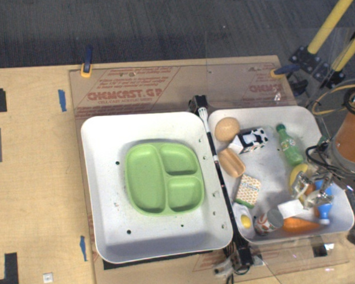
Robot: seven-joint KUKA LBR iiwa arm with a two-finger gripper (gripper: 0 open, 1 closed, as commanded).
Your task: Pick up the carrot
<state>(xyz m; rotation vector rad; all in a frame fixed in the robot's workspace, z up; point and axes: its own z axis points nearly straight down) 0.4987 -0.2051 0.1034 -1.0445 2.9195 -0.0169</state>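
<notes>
low in the frame's lower right, the carrot (302,224) lies along the near wall of the right bin (266,115), beside a small can (265,222). just above it hangs the hand (311,189); open or closed, i cannot tell.

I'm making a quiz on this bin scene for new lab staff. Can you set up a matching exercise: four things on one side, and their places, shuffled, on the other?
Things:
1. carrot
2. green divided plate
3. green bottle
4. hand

Places:
A. middle of the left bin
B. near edge of the right bin
C. just above the carrot, in the right bin
D. far right part of the right bin

Pairs: 1-B, 2-A, 3-D, 4-C
</notes>
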